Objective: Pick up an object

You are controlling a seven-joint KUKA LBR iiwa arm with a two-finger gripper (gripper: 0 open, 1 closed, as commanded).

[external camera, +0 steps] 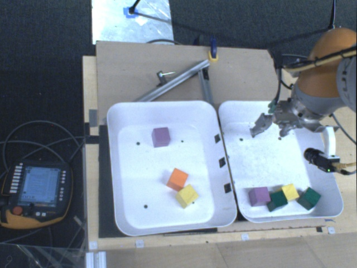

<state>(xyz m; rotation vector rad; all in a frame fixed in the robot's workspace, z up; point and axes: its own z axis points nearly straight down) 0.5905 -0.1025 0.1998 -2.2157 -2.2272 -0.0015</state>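
The arm [329, 66] (grey, orange-banded) is cut off by the right edge.

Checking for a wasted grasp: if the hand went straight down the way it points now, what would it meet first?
Probably bare bin floor. The hand hangs over the upper part of the right bin, away from the blocks along its near edge. Depth is hard to judge.

We note even, bright overhead light; the white bins [167, 216] run near overexposure, the blocks cast short soft shadows, and a foil sheet [131, 13] glares — focus slightly soft throughout.
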